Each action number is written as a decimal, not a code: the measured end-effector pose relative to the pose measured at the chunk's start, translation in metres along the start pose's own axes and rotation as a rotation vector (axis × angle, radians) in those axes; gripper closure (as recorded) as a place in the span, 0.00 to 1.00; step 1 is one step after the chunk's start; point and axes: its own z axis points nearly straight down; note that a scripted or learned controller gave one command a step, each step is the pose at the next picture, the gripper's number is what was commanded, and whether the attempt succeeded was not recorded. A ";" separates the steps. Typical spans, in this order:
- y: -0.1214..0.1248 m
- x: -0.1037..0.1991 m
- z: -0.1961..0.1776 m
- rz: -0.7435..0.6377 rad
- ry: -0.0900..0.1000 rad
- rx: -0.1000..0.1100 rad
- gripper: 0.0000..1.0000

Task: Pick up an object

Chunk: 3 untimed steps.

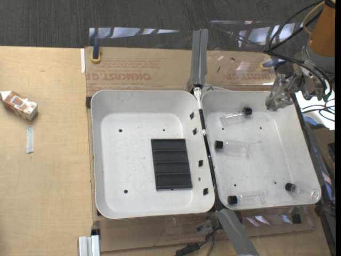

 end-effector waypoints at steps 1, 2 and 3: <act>-0.008 -0.004 -0.051 -0.333 -0.001 -0.001 1.00; -0.049 0.033 -0.108 -0.913 0.000 -0.002 1.00; -0.006 0.021 -0.008 -0.939 0.002 -0.005 1.00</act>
